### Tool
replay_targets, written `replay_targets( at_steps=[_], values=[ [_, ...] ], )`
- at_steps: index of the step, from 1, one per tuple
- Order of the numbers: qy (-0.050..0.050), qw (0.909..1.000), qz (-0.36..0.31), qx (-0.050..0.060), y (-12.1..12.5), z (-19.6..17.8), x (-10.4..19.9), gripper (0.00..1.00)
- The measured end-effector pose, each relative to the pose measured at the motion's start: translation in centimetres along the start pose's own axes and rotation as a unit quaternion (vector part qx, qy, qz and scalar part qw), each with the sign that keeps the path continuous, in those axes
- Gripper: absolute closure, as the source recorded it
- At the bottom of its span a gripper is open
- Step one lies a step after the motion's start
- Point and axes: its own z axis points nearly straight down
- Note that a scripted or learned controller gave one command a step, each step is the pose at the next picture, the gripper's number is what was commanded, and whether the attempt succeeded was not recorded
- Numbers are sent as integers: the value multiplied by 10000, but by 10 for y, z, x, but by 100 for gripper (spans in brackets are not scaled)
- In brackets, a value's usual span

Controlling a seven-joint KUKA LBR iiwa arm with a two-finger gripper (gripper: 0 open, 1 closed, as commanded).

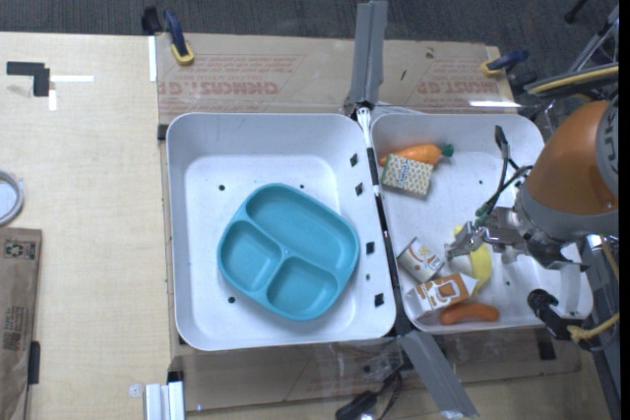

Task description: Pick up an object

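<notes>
Two-finger gripper [471, 244] sits low in right white bin [463, 128], fingers closed round a yellow plastic piece [479, 262], beside small white carton [420, 258]. Blue divided plate [286, 252] lies in left bin [197, 211].

Blue clamp [177, 36] on cardboard sheet [256, 74]; tape roll [8, 200] at left edge; brown paper bag [18, 305] below it.

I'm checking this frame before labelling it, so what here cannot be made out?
- Tool, camera view: too small and cluttered to tell how its tips stand.
- Yellow object: partly covered by the tool, identity unclear.
- Small cartons: print too small to read.
- Arm: cut off by the right edge.
</notes>
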Motion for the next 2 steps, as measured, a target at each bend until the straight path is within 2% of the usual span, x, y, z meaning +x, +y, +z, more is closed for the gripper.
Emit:
replay_targets(
  at_steps=[1, 2],
  values=[
    [0, 10000, 17, 11, 0, -8, -1, 100],
    [-8, 9967, 816, -2, -31, -126, 82, 100]
  ],
)
